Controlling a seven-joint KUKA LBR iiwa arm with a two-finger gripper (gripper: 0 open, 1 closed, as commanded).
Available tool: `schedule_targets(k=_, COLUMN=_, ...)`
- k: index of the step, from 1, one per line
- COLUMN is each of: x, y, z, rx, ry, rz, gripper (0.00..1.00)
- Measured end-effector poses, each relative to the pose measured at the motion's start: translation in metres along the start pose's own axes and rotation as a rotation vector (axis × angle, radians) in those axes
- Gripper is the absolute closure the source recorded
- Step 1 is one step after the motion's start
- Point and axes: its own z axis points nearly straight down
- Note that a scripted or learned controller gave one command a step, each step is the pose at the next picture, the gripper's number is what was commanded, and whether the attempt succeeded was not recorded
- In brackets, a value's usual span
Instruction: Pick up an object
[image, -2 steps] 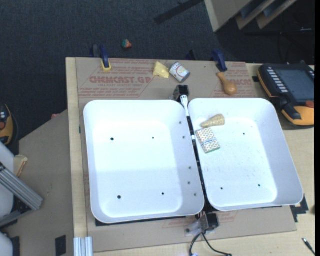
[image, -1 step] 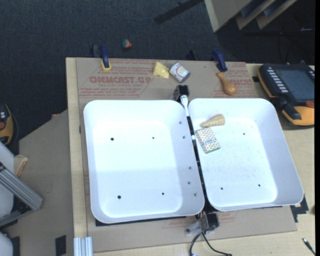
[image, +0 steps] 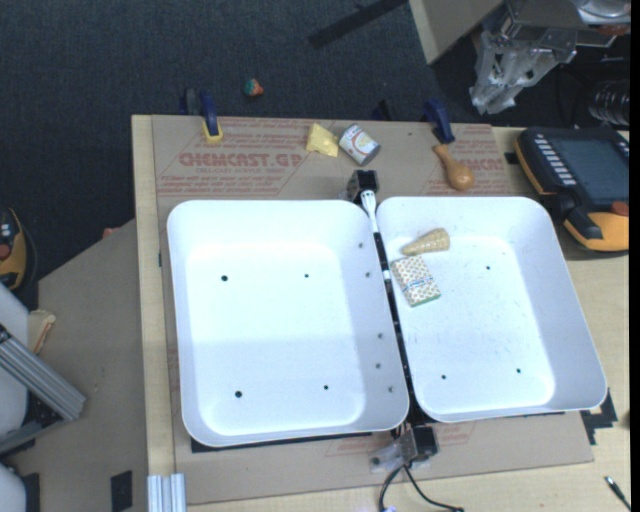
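Observation:
The right bin (image: 560, 330) holds two things near its upper left corner: a tan cone (image: 426, 241) lying on its side and, just below it, a small box with a dotted pattern (image: 415, 280). My gripper (image: 503, 78) hangs high at the top right of the camera view, beyond the far edge of the bench and well away from both objects. Nothing can be seen in it.
The left bin (image: 200, 300) sits beside the right one. On the board behind the bins lie a yellow wedge (image: 322, 140), a small grey-white box (image: 359, 144) and a wooden piece (image: 455, 170). Blue clamps (image: 210, 115) grip the far edge. A pendant (image: 585, 175) rests at right.

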Motion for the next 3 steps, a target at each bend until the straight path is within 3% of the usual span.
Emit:
schedule_targets(k=1, x=-0.125, y=-0.045, z=0.003, rx=-0.011, ry=-0.006, rz=0.026, gripper=1.0)
schedule_targets(k=3, x=-0.117, y=-0.042, z=-0.019, rx=-0.021, ry=-0.006, rz=0.011, gripper=1.0)
